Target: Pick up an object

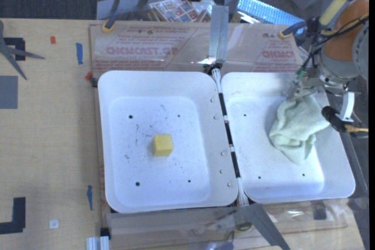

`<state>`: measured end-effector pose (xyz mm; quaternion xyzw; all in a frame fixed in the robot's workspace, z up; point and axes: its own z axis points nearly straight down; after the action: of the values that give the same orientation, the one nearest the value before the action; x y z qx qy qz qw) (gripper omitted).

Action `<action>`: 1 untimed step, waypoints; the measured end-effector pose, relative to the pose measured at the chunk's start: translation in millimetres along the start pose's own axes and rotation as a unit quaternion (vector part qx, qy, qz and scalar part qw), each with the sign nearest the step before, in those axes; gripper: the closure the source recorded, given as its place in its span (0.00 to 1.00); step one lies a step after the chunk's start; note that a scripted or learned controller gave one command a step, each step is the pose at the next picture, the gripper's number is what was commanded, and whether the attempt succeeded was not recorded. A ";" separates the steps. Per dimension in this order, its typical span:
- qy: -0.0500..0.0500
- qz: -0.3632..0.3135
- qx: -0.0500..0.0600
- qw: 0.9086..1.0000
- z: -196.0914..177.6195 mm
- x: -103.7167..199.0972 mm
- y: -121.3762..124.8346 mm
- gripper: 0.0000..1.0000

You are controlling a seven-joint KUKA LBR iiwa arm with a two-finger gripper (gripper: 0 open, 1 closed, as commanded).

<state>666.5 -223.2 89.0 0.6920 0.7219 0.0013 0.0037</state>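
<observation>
Two white bins sit side by side on the desk: the left bin holds a small yellow block near its middle, and the right bin holds a crumpled pale-green cloth. At the cloth's upper edge the arm's claw is low and seems to touch it; whether it grips anything I cannot tell. My guess is the grasp step is under way; next, a firm pinch and a straight lift
</observation>
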 end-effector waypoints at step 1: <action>0.001 0.091 0.001 0.996 0.2 1.3 2.4 1.00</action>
<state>668.9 -221.8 88.8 0.7549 0.6558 0.0019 0.0022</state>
